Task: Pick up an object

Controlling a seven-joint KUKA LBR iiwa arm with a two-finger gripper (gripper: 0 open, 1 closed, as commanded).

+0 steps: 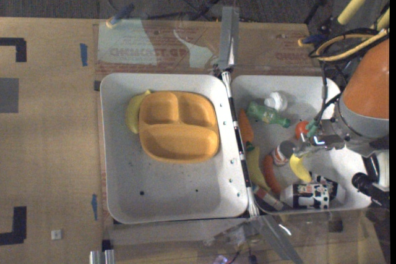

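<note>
The small yellow object [300, 168], maybe a toy banana piece, is lying in the right bin [346, 204], just under the gripper [312, 144], and it is looking like the nearest thing to pick. The gripper is hanging low over the middle of this bin; whether it is spread or pressed together I cannot tell, because the wrist is covering it from above. I am not seeing any object held by it.

To do this step well, I think the arm is needing to come straight down on the yellow piece and close across its narrow side, not along its length.

Many things are crowding around: a red sausage-shaped toy [271, 171] just beside it on the left, a long yellow banana [255, 165] and an orange carrot [246, 125] near the wall between the bins, and a black-and-white cow-pattern toy [309, 192] just below. These may be getting pushed or pinched together. A green bottle [267, 114] is lying farther up. In the left bin [117, 195] an orange divided plate [179, 125] is resting, well apart.
</note>
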